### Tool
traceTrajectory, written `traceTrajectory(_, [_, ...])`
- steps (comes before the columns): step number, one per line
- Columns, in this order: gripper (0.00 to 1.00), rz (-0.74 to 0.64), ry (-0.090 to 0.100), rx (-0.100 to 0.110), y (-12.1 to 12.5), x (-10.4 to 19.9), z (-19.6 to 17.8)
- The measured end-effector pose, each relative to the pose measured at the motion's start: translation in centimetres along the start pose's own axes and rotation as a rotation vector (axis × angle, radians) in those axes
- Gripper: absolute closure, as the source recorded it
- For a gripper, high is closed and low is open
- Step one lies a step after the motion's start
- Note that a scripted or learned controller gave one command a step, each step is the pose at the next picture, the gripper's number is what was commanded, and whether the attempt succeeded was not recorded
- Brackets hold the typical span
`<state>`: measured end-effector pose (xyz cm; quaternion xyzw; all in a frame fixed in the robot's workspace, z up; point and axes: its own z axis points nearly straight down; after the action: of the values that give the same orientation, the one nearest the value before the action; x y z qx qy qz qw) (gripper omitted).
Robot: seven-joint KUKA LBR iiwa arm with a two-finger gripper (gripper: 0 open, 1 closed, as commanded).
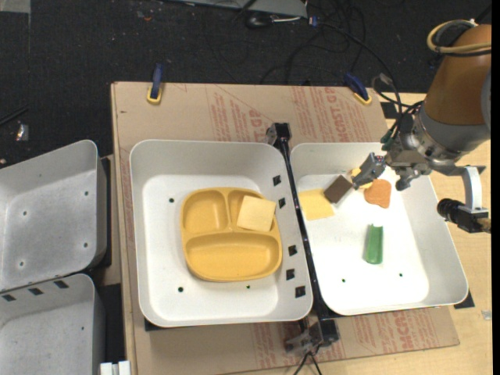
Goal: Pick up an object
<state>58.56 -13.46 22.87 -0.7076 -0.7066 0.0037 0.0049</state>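
Three small pieces lie in the right bin [437, 287], right of centre frame: a yellow slab [316, 205], an orange lump [379, 194] and a green block [373, 244]. All look light and rigid; the green block's long sides suit a pinch. The end effector [367, 174] hovers above them; whether it is open or closed cannot be made out.

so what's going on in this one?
The arm is reaching into the right bin from the right, and its gripper is low over the bin's far end. A yellow slab lies just to its left, an orange piece sits beside it, and a green block lies nearer the middle of the bin. Nothing can be seen between the fingers. The left bin holds a yellow divided tray with a pale square piece in its upper right compartment.
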Motion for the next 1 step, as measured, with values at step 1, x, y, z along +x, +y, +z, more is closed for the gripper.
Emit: traceTrajectory(1, [0.0, -0.002, -0.002, -0.012, 0.25, 0.03, -0.66])
